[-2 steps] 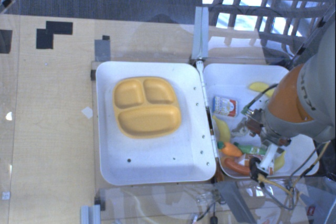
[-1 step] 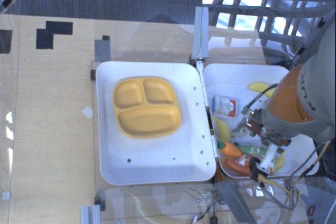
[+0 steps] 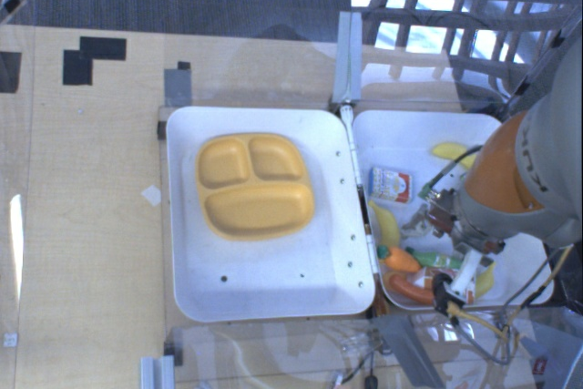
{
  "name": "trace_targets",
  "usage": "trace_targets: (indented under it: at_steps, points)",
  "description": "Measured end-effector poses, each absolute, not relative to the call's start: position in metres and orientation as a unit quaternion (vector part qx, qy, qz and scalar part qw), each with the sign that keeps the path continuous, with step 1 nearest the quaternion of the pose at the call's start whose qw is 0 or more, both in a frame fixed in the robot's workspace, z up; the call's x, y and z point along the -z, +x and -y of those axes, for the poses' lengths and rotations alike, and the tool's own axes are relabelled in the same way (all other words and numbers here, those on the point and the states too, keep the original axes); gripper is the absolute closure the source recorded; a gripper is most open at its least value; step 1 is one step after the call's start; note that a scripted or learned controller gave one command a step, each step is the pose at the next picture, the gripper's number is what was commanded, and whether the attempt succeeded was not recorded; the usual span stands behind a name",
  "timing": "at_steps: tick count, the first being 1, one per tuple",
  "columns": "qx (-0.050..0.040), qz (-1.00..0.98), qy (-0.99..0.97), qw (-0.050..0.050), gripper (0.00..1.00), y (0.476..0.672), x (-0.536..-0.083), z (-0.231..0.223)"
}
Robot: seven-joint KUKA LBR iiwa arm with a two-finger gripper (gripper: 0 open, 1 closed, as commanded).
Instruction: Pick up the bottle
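Note:
A slim green bottle lies on its side near the front of the right bin, partly covered by the arm's tool. My gripper hangs low over it, directly above the front middle of that bin, below the orange band of the wrist. The bottle's right end is hidden under the gripper body.
Around the bottle lie an orange carrot, a red-orange item, a yellow piece, a small white and red carton and a banana. The left bin holds a yellow divided plate. Cables trail at the front right.

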State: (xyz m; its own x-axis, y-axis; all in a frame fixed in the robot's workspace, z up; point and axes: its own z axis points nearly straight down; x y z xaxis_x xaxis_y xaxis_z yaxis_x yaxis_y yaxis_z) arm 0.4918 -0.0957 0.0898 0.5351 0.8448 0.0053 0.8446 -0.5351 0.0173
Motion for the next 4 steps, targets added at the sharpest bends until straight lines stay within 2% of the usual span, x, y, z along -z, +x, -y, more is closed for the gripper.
trace_targets:
  at_steps: [4]
  points:
    - [-0.0065, -0.482, 0.876, 0.006, 0.00, 0.4918, -0.0898, 0.0957]
